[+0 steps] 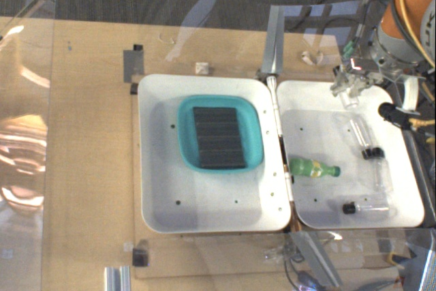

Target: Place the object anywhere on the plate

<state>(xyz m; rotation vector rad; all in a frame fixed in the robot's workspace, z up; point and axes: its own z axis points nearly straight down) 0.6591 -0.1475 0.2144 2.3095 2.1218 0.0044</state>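
Your stock on the table [82, 146] at this moment: two white bins side by side. The left bin [157, 201] holds a teal plate [252, 126] near its middle, and on that plate lies a dark ribbed block [218, 138], covering most of the flat centre and leaving only the raised rim bare; you should judge any drop spot with that in mind. The right bin [306, 208] holds the loose pieces: a green bottle [313, 168] lying on its side just beside the wall shared with the left bin, its neck pointing away from the plate; and two clear tubes with black caps, one [362, 138] slanting along the upper middle, the other [364, 206] flat near the lower edge. Each lies well apart from the others, which should leave room for a pick. The bottle is most likely the object meant for the plate, being the nearest to it and the plainest to grasp, though the task does not name it. Your arm [412, 3] sits at the upper right corner, over the far rim of the right bin, with the claw [349, 82] low beside that rim and well apart from the bottle. Whether the claw is released or clenched cannot be told from this angle; nothing shows between it.
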